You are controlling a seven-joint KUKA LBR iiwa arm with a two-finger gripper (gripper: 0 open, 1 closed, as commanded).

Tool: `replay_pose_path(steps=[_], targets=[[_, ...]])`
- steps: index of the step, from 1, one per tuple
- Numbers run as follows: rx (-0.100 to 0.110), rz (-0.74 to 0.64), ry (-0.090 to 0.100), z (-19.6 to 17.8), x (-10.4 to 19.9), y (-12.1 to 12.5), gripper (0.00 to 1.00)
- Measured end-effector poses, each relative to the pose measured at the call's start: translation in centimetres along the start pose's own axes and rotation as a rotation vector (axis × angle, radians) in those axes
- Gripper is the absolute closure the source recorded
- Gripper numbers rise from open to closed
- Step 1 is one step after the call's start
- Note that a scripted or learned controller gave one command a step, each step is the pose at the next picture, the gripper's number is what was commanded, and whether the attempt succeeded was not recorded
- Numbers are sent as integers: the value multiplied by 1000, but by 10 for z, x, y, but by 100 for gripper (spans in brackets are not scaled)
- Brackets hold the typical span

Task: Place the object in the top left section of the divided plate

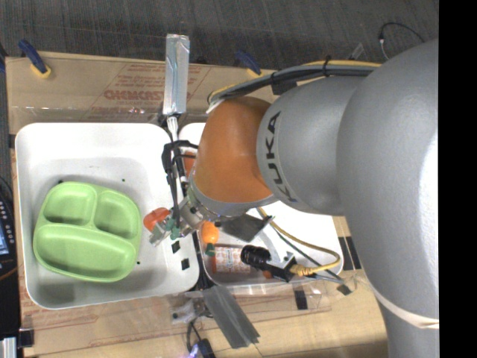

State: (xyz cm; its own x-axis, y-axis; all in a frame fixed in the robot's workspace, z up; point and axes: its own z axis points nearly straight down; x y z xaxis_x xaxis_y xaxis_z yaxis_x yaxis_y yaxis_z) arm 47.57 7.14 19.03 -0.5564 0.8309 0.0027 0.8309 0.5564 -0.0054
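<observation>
A green divided plate [39, 239] lies in the left bin [89, 144], with two small sections on its far side and one large section on its near side. My gripper [164, 227] hangs over the left bin's right edge, just right of the plate. It is shut on a small orange-red object [155, 216], which shows between the fingers and above the bin floor. The plate's sections hold nothing.
The arm covers most of the right bin [328, 237]. Under it show an orange item [210, 234] and a bottle-like thing with a red and white label [227, 258]. A grey strip [177, 69] stands at the far end of the wall between the bins.
</observation>
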Motion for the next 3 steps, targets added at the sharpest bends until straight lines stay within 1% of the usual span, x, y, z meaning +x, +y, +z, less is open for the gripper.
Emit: replay_pose_path(steps=[1,2,3], targets=[[1,-3,0,-9,-1,1,100],[-2,-129,-2,-1,-20,68,100],[0,-133,-1,-10,-20,68,100]])
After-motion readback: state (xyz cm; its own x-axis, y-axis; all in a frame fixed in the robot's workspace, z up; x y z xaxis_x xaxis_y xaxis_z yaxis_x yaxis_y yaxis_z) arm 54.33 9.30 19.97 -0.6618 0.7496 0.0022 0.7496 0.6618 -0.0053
